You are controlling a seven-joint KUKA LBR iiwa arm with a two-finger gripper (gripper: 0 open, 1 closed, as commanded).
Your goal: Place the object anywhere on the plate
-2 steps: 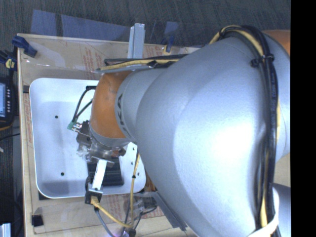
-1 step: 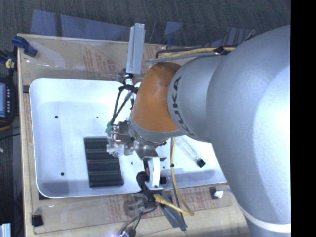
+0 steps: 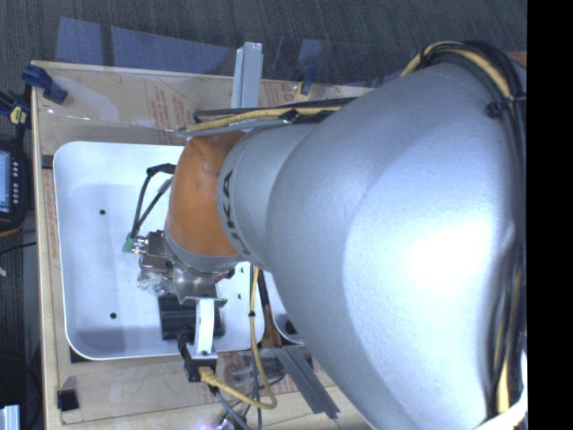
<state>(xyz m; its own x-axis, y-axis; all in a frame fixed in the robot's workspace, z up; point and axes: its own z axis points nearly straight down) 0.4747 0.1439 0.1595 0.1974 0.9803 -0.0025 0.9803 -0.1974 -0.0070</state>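
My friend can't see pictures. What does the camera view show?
A big grey robot arm with an orange band reaches in from the right and covers much of the picture, its wrist low over the shallow white plastic bin on the left. The bin sits on a pale wooden bench.

The grey arm (image 3: 385, 240) reached in from the right, its orange band (image 3: 201, 195) over the left-hand white bin (image 3: 85, 240). The gripper (image 3: 154, 267) sat low near the bin's middle, hard to make out among cables. A pale sliver (image 3: 285, 330) under the arm was perhaps the second bin's rim.
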